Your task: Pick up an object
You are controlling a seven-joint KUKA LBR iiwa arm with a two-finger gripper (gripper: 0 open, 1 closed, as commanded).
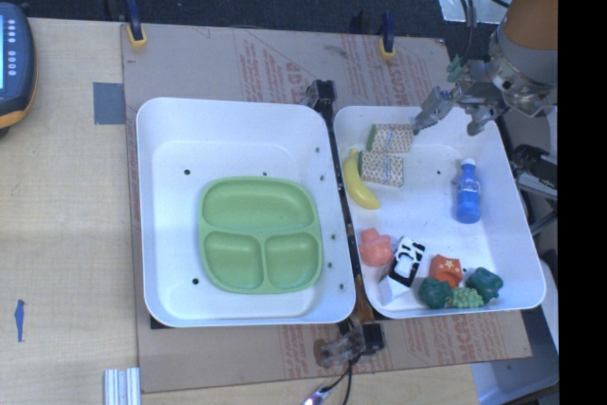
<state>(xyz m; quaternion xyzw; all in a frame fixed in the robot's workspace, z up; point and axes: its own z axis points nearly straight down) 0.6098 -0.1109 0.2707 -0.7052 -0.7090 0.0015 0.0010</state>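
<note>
Nearest candidate: two patterned sandwich-like blocks, the upper one and the lower one, lying touching each other near the far end of the right bin. Flat-topped, speckled, seemingly soft foam or sponge.

My gripper hovers above the far rim of that bin, just beside the upper block. Fingers spread, nothing between them.

Judgement on the step: I am in the approach. To do it well I should centre over one block, not the seam between the two, line my fingers across its short sides, and descend straight so I do not nudge its neighbour.

Further out, same bin: a yellow banana, curved and smooth, hard against the left wall, awkward to reach. A blue bottle, slim, glossy, lying alone in clear floor; likely to roll. Near end: a pink lumpy piece, a black-and-white box, an orange item and green knobbly toys, crowded together.

Left bin holds a green divided tray, matte plastic.
</note>
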